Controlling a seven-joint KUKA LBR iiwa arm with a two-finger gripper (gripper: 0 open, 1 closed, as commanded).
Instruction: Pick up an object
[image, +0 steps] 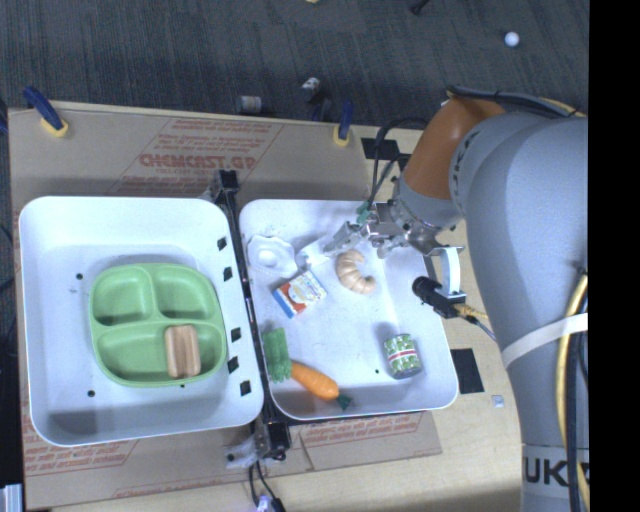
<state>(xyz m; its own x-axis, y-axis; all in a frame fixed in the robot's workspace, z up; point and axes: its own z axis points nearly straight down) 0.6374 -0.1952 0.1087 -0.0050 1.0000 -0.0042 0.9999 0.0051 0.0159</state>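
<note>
My gripper (358, 243) hangs over the far part of the right bin (430, 395), just beyond a tan croissant (355, 272). Its fingers stand open with nothing between them. In the same bin lie a small red, white and blue carton (300, 293), a white crumpled item (266, 252), a green pickle-like piece (275, 354), an orange carrot (314, 382) and a green can (402, 355).
The left bin (50, 400) holds a green divided plate (125, 300) with a hot dog (181, 351) in its near right compartment. A black divider (236, 270) runs between the bins. The grey arm (520, 220) covers the right side.
</note>
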